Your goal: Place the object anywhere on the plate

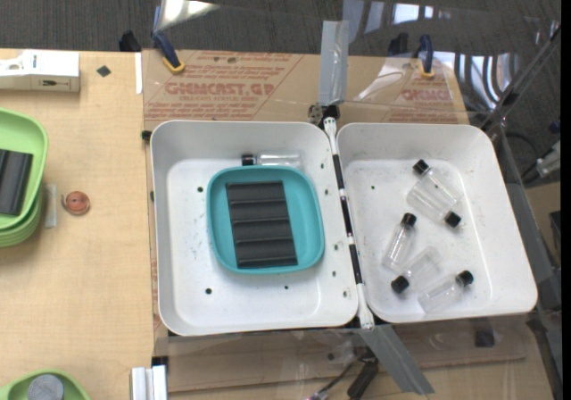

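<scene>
Starting at the picking step, you are looking at a clear vial [270,159] lying just beyond the teal plate [219,211] at twelve o'clock, not yet on it; next, probably, you are needing a clean grasp and short carry toward six o'clock.

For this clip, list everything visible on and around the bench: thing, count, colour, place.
White bins: 2, side by side mid-bench, left bin, right bin.
Teal plate: 1, in the left bin, with a black ridged insert lying on it.
Clear vial with black cap: 1, left bin, just behind the plate, lying down.
Clear vials with black caps: about 5, right bin, scattered; for example and.
Cardboard sheet: 1, brown with red print, behind the bins.
Green trays: stacked, at the left edge, holding a dark block.
White box: 1, at the far left, towards the back.
Small red-brown disc: 1, on the wood beside the trays.
</scene>
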### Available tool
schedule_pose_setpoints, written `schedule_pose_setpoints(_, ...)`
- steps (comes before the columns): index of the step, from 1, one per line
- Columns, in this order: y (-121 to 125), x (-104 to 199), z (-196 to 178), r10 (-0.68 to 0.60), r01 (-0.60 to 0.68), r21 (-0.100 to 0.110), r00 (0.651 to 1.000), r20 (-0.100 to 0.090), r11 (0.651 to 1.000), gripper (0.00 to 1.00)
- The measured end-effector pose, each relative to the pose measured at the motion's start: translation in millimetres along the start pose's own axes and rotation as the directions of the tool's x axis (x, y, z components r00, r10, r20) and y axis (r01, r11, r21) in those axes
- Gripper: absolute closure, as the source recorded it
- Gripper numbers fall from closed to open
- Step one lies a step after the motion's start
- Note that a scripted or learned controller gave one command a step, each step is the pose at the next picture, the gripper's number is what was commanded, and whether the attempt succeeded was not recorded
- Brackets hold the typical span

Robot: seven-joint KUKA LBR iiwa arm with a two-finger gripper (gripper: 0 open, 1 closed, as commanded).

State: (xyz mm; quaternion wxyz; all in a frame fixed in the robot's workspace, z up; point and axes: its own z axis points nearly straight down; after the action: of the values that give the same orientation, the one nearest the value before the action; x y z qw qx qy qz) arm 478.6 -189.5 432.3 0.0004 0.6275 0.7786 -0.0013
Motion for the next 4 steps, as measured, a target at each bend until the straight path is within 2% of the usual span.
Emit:
schedule_pose_setpoints(1,6.1,-35.0,-8.6,-0.132,0.132,-0.001,0.991,0.001,0.991,0.0)
schedule_pose_setpoints(4,6.3,-34.8,-8.6,-0.133,0.133,-0.001,0.991,0.0,0.991,0.0)
